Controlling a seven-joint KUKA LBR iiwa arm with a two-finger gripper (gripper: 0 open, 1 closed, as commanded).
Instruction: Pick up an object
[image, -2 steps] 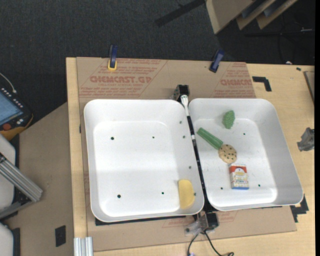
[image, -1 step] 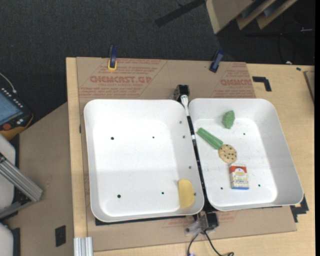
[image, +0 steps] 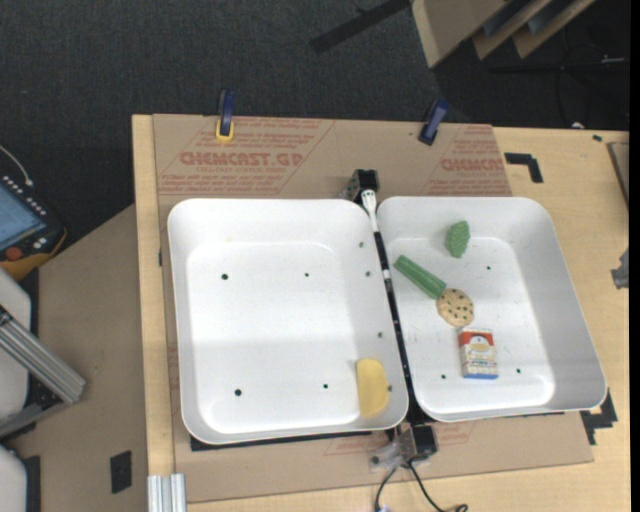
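**Five objects spread across two bins, gripper state unknown**

Two white bins are seen side by side on a brown cardboard sheet (image: 300, 150), which is pinned at the far edge by two blue clamps (image: 226, 105). The left bin (image: 200, 300) is occupied by a single thing: a pale yellow piece (image: 372, 386), tucked into the near right corner, close against the wall.

Four candidates are gathered in the right bin (image: 570, 300). A small green lump (image: 458, 238) is placed toward the far side, well apart from the rest. A green stick (image: 420, 276) is laid at a slant left of centre, and its lower end is met by a round speckled tan disc (image: 455, 306); the two appear to be touching. Just below the disc, a small red, white and blue carton (image: 479, 354) is set lying flat, near but apart.

A black strip (image: 388, 290) is run between the two bins, with the stick's upper end close to it. Crowding is found only around the stick, disc and carton; the lump and the yellow piece are left open from above.

How far the gripper is open, and whether anything is held, cannot be told.
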